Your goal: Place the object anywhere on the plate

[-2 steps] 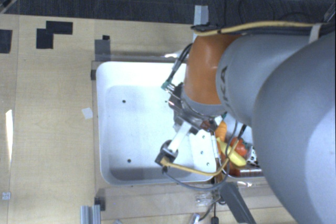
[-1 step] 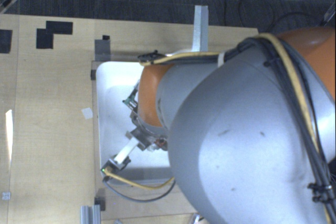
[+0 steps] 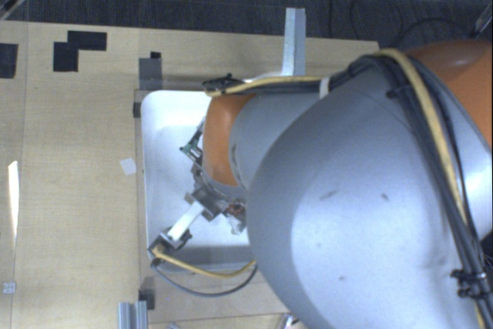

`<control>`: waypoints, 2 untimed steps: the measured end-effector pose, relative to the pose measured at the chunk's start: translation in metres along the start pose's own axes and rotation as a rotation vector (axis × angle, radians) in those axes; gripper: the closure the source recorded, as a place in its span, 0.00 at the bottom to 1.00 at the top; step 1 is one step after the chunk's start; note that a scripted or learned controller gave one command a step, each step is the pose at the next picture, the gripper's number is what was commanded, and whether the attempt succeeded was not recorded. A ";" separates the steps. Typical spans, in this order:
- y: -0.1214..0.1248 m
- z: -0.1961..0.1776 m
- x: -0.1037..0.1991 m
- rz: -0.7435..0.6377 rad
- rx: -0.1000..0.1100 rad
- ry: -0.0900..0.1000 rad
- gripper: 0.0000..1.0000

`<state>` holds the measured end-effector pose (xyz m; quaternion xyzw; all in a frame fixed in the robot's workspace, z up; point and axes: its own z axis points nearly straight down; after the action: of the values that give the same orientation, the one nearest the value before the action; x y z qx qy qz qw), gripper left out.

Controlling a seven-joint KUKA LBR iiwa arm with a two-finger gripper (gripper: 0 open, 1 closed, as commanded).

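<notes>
Camera view, grey arm (image 3: 362,204) hides most of white bin (image 3: 166,166), pincer state untellable

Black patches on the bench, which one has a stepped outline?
The larger patch, between the left-edge patch and the white bin. Its top right part rises like a step; the left-edge one is a plain block.

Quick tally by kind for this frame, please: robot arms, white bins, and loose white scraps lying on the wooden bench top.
Robot arm: 1
White bin: 1
White scrap on the bench: 1
Total: 3
</notes>
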<state>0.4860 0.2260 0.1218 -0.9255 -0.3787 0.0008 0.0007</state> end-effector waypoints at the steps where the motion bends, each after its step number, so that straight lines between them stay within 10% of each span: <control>1: 0.030 0.031 0.044 -0.127 -0.005 0.011 0.00; 2: 0.009 0.014 0.022 0.048 0.000 0.001 0.00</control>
<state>0.5081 0.2350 0.1080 -0.9343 -0.3565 0.0002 0.0009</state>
